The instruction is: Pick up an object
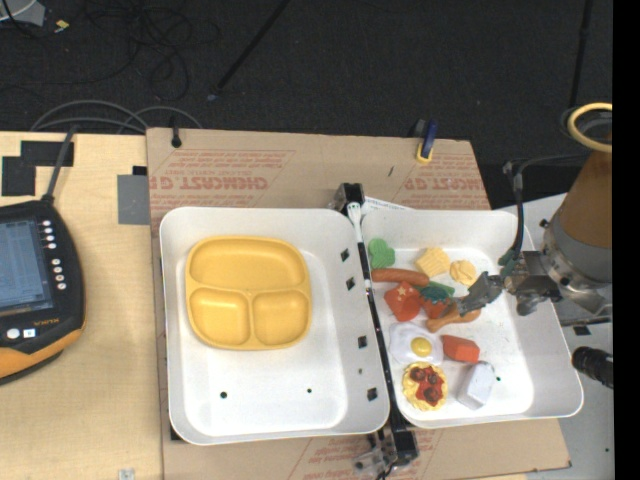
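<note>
The right white bin (520,388) holds several toy foods: a green piece (381,253), an orange sausage (398,276), a red pepper (403,302), two yellow pieces (434,262) (463,271), a teal piece (436,291), an orange piece (441,320), a fried egg (421,347), a red block (460,348), a small pizza (425,386) and a grey-white block (476,384). My gripper (478,298) reaches in from the right, low over the bin. Its dark tip is right beside the teal and orange pieces. Whether it touches either is unclear.
The left white bin (200,398) carries a yellow divided plate (248,292). A black ridge (362,298) separates the two bins. A control pendant (30,278) lies on the bench at far left. The arm's wrist (585,238) overhangs the right bin's right rim.
</note>
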